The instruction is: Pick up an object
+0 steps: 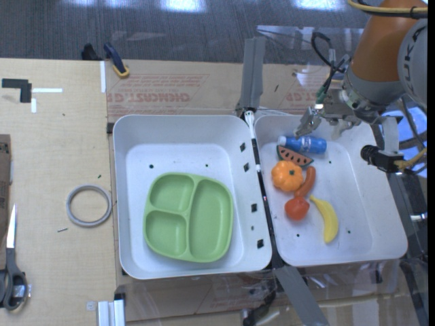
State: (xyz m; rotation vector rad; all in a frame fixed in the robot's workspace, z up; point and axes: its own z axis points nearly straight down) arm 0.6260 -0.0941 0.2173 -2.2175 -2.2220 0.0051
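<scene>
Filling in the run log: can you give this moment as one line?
pincer: above blue bottle, right bin | grasp: none seen | nearby: watermelon slice, orange pumpkin | left bin: green plate

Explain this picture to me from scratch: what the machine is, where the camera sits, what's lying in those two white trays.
One fixed camera looks down at a slant on a bench. The grey and orange machine at the right is a robot arm; its gripper hangs just above a blue bottle in the right bin. That bin also holds toy food: a watermelon slice, a pumpkin, a tomato, a banana. The left bin holds a green divided plate. Nothing is visibly held.
</scene>
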